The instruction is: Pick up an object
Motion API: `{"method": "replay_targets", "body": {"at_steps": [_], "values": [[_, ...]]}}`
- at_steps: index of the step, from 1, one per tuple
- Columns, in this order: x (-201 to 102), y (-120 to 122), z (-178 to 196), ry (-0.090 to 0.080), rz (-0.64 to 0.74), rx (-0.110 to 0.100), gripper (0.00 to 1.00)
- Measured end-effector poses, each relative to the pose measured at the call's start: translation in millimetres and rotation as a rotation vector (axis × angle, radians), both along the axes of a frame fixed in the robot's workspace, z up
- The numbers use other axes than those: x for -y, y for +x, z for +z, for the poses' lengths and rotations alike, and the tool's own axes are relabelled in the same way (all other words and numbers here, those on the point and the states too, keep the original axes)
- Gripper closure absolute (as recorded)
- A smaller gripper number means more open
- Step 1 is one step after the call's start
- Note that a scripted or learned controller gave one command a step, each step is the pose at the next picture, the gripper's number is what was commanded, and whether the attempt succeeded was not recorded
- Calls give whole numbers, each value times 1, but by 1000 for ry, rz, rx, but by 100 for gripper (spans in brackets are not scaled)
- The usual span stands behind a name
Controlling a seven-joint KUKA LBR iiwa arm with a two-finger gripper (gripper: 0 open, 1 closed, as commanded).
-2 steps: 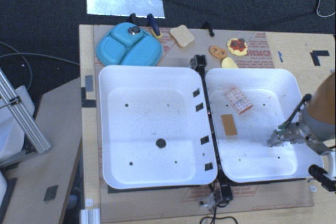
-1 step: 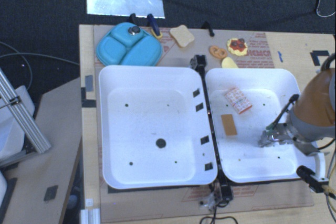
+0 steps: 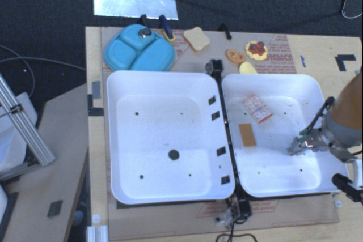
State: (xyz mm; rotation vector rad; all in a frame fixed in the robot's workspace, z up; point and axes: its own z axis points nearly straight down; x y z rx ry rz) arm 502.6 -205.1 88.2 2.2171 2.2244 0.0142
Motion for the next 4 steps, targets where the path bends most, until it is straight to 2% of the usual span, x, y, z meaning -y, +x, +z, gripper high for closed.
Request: {"method": "replay_targets", "body": {"at_steps": [1, 2, 3, 4], "values": [[-66, -12, 0, -14, 2, 9, 100], [-20, 47, 0, -6, 3, 1, 100], [-9, -13, 1, -11, -5, 10, 100], [-66, -12, 0, -15, 1, 9, 100]]}}
